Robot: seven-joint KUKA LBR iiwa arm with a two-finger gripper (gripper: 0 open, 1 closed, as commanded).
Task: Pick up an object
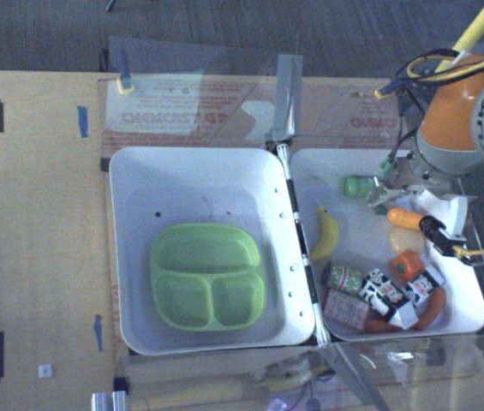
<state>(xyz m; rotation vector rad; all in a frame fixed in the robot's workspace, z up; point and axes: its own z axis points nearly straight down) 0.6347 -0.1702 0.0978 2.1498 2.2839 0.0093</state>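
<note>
While over the right bin (473, 302), hand (385, 191) sits beside green block (358, 186); finger state unreadable, cannot tell.

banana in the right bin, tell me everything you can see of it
The banana is a small yellow curved piece, smooth and probably plastic toy food, with a darker tip at its upper end. It lies flat on the floor of the right bin, close along the bin's left wall, its curve bulging toward the bin's middle. Nothing appears to touch it: the small green packet sits just below its lower end, and the hand is off to its upper right, near a green block.
</note>
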